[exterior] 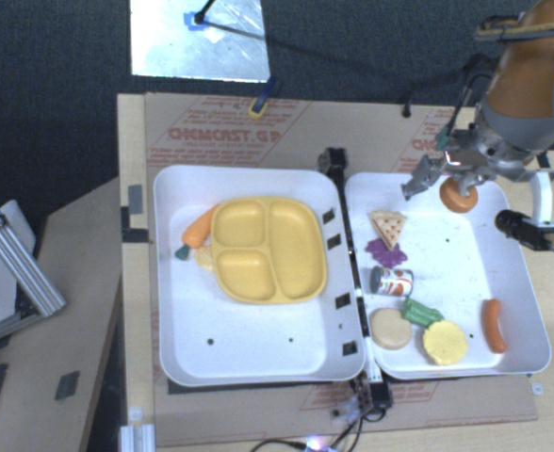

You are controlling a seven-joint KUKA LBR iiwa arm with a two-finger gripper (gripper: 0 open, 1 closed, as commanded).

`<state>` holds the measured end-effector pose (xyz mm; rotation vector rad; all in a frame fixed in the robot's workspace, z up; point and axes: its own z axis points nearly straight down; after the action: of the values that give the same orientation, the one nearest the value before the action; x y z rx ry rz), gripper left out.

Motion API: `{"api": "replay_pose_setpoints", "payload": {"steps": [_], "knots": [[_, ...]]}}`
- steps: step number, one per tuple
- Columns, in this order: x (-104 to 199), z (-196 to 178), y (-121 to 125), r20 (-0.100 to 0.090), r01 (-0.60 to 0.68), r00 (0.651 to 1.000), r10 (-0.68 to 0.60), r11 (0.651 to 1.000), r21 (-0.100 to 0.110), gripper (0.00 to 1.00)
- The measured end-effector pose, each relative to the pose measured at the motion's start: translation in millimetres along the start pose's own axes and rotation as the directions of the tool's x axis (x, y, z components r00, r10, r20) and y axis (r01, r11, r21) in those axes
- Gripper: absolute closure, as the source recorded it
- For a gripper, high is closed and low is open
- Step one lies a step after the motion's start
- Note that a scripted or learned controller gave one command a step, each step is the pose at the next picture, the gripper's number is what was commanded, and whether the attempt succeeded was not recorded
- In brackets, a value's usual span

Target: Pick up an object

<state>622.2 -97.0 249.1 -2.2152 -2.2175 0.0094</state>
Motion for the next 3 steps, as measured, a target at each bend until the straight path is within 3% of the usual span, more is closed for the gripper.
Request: {"api": "replay_pose_setpoints", "payload": {"steps": [1, 3], "knots": [[0, -6, 2, 0.001, 0.002, 1.000, -0.002, 1.000, -0.011, 0.00], [11, 107, 5, 0.000, 0.003, 1.000, -0.003, 1.000, -0.005, 0.00]]}}
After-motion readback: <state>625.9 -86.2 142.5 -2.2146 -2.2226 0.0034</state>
